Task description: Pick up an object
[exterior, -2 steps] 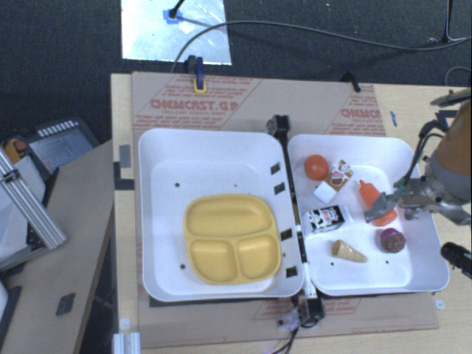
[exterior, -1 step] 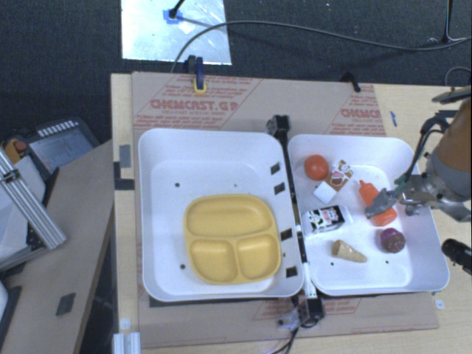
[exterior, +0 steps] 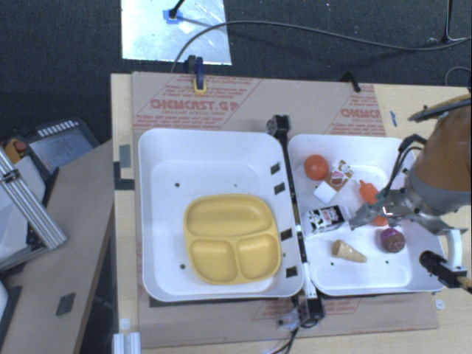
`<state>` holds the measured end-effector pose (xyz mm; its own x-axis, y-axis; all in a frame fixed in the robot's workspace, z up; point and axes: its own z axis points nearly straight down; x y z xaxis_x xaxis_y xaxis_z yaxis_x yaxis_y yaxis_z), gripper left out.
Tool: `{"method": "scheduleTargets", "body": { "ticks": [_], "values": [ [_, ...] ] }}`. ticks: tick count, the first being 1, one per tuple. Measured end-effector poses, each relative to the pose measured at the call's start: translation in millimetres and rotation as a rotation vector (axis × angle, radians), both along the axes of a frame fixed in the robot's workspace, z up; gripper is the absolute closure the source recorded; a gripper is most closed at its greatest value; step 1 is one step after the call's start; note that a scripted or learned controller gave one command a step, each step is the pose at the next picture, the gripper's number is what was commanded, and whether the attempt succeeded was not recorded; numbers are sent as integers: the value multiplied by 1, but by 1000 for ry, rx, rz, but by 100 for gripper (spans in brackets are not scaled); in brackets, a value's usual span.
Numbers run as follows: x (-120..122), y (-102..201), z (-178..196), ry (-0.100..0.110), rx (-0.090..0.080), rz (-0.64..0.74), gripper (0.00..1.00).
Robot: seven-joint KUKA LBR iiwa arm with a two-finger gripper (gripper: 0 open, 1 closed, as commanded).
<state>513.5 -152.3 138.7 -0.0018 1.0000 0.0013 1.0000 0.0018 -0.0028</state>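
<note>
Fingers of the gripper (exterior: 369, 214), whether apart or together I cannot tell, hang low over the right bin (exterior: 398, 275) between an orange carrot-like toy (exterior: 367, 192), a purple ball (exterior: 391, 239) and a black-and-white carton (exterior: 325, 217).

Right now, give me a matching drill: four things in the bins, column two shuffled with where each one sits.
Things:
1. yellow divided tray
2. orange ball
3. purple round object
4. tan cone

Places:
A. right bin, near its front edge, left of the purple thing
B. left bin
C. right bin, far-left part
D. right bin, just below the gripper

Pairs: 1-B, 2-C, 3-D, 4-A
</note>
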Motion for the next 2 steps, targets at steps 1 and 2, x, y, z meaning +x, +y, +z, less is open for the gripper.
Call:
{"method": "scheduleTargets", "body": {
  "ticks": [1,2],
  "values": [
    [0,1,-52,0,0,-1,0],
    [1,0,-39,-6,-2,-1,100]
  ]
}}
